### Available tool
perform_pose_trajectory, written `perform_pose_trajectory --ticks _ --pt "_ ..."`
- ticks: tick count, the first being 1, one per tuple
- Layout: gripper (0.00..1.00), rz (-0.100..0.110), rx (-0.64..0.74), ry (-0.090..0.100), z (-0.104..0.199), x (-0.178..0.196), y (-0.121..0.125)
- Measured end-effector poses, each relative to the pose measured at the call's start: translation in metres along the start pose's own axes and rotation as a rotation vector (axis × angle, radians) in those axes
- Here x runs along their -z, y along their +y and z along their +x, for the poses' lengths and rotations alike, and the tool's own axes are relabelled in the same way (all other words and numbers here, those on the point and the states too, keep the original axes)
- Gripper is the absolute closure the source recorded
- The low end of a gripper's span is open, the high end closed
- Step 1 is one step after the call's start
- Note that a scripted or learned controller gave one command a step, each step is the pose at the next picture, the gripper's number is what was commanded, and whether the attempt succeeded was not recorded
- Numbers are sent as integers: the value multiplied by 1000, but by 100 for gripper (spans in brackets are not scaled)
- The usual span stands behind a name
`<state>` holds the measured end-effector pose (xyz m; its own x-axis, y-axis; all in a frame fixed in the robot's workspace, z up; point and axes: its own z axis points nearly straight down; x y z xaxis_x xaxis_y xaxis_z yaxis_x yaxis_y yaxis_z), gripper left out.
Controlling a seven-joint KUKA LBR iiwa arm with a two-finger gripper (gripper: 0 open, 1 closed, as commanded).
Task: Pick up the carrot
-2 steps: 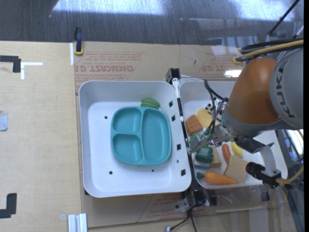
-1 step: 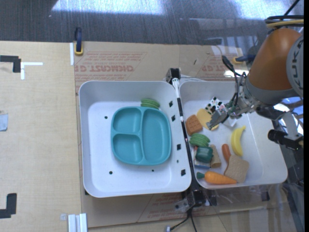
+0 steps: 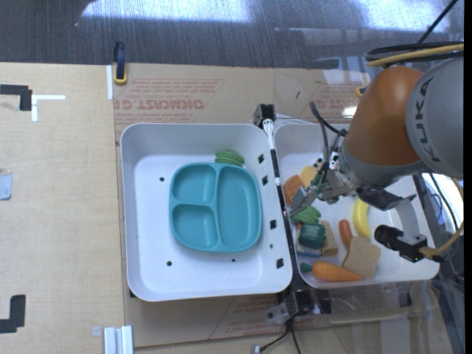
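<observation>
Where cardboard (image 3: 184, 98) lines the bench (image 3: 51, 198), bins (image 3: 136, 220) sit.

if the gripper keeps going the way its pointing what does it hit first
The gripper points down and left into the right bin. It would likely meet the green toy food just below its tip first, not the carrot; depth is hard to judge.

"KUKA" on the arm (image 3: 435, 124)

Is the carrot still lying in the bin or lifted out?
Lying in the right bin: the carrot rests by its near wall, apart from the gripper.
</observation>
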<state>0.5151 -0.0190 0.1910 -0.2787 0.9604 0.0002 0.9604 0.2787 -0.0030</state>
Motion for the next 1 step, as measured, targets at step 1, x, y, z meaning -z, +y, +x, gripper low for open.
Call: perform_pose_trajectory --ticks 1 --pt "0 -2 -104 -3 -69 0 16"
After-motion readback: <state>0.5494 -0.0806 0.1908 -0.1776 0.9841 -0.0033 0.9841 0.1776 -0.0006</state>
